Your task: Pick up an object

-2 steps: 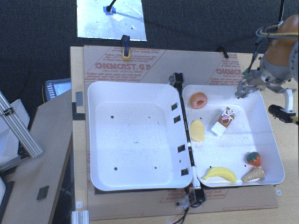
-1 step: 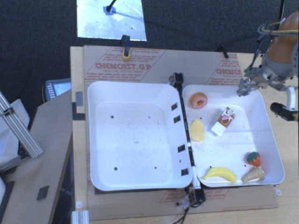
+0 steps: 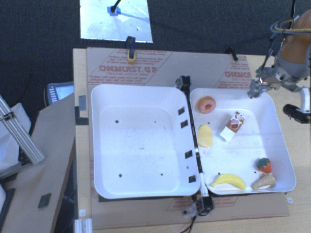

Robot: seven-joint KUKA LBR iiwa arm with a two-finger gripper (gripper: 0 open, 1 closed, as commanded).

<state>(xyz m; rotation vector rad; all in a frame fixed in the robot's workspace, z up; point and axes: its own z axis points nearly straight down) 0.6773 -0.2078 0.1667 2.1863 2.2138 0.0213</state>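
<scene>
Two white bins sit on printed cardboard over dark carpet.

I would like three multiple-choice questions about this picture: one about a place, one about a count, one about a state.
1. Where does the banana lie?
A. at the near edge of the right bin
B. in the middle of the left bin
C. on the bench outside the bins

2. How many things lie in the right bin?
A. two
B. four
C. six

3. How does the tool stand to the doughnut?
A. it grips it
B. it is apart from it, at the bin's far right corner
C. it presses it flat

Answers:
1 A, the banana lies beside the cone-shaped piece at the near wall.
2 C, doughnut, small carton, yellow piece, strawberry, banana and cone-shaped piece.
3 B, bare bin floor shows between them.
</scene>
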